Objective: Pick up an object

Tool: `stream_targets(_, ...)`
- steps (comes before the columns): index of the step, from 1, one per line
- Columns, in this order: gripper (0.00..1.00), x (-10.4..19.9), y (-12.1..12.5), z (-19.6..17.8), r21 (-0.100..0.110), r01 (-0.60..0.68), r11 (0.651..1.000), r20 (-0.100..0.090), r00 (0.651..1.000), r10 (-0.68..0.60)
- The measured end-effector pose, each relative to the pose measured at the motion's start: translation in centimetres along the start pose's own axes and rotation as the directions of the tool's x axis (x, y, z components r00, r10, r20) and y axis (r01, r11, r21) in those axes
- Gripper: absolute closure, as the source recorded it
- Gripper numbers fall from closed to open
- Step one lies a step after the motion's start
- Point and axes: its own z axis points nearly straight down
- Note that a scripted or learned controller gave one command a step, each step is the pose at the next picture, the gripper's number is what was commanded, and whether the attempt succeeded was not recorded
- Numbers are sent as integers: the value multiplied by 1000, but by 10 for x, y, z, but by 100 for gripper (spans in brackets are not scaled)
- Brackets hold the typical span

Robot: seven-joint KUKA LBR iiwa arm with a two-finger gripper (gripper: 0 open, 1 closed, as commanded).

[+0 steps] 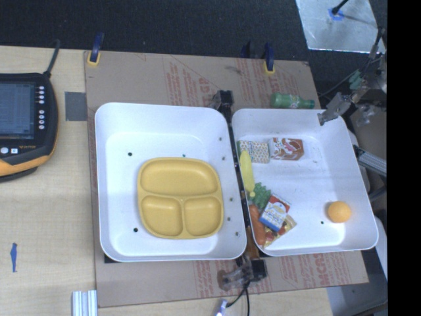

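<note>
**Objects.** The right bin [316,176] holds all the loose items.
- An orange ball [339,211] lies alone near the bin's near right corner. It is round, smooth and plain.
- A white packet [258,151] and a red-brown packet [287,148] lie flat, side by side and touching, in the far left part of the bin.
- A yellow cob [246,170] lies lengthwise along the left wall, just below the white packet.
- A green item [261,193] sits just below the cob; its kind cannot be told.
- A bright packet [275,214] with red, blue and yellow print lies tilted and overlaps an orange carrot [255,221] at the near left corner.

**Objects relative to the tool.** The tool [329,115] shows at the far right corner of the right bin, at the rim. The red-brown packet is the nearest item, to the tool's left and nearer the camera. The ball is well apart from the tool, toward the near wall. The cluster by the left wall lies across the bin from it. Nothing touches the tool.

**Arm pose.** The arm [360,97] enters from the upper right, and a short grey length of it is visible. Whether the tool is wide or narrow cannot be told; no item is seen in it.

**Surroundings.** The left bin [118,176] holds a yellow tray [179,197] with three compartments. A green bottle [293,101] lies on the cardboard [296,275] beyond the right bin. A pendant [20,127] rests on the worktop [46,229] at left.
</note>
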Motion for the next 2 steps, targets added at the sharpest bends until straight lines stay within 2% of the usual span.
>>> stream_targets(1,0,-33,6,106,2,0,1000,0,1000,0)
stream_targets(2,0,-22,22,181,-16,-2,1000,2,1000,2)
